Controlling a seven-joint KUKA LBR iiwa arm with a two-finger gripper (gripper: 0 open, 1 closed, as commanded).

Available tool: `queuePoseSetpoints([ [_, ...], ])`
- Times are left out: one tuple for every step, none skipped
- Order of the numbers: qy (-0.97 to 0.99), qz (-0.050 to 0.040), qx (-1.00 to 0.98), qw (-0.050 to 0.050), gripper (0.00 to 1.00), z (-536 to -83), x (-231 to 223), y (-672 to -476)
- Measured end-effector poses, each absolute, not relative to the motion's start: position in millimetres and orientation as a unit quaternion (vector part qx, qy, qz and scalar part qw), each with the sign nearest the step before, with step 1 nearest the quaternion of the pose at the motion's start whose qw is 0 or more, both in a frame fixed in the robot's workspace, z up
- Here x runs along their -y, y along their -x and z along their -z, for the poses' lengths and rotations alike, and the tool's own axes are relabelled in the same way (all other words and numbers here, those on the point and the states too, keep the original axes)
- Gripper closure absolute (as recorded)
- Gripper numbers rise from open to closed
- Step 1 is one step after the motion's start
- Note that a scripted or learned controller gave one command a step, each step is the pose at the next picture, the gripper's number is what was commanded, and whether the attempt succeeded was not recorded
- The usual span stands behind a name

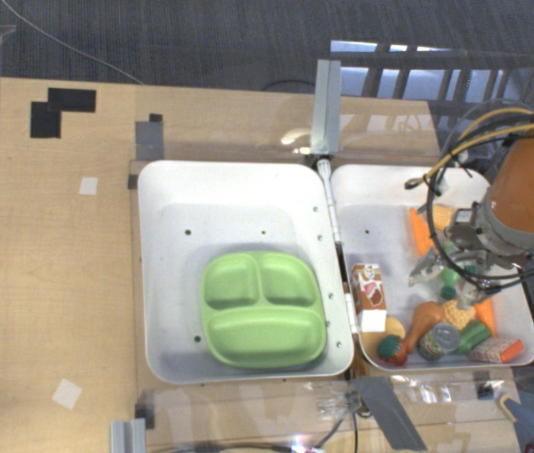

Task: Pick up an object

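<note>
The right bin [371,206] holds a heap of toy food in its near right part. My gripper [455,274] hangs low over that heap, under the orange wrist band [531,187]. A small green piece [449,277] sits right at the gripper's tip; whether it is held I cannot tell. Around it lie an orange carrot [420,230], a brown drumstick [422,319], a yellow corn piece [452,311], a grey can [437,343] and a green pepper [475,334]. A brown and white carton [369,293] lies apart by the bin's left wall.
A green divided plate [263,308] lies in the left bin [182,206]. A red strawberry [394,351] and a red and white piece [503,350] rest by the right bin's near rim. Black cables [456,149] loop from the wrist over the far right corner.
</note>
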State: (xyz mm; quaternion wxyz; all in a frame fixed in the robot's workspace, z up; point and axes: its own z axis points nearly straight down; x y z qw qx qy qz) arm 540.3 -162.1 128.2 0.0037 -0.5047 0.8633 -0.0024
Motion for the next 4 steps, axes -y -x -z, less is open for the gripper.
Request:
queuePoseSetpoints([
  [0.508,0.0039,-0.861,0.006,0.00,-89.4,166.7,-614.2],
  [0.502,0.0025,-0.865,0.006,0.00,-88.8,164.5,-631.3],
  [0.499,0.0049,-0.866,0.011,1.00,-103.0,163.8,-634.7],
  [0.510,0.0048,-0.860,0.011,1.00,-224.3,81.6,-666.2],
])
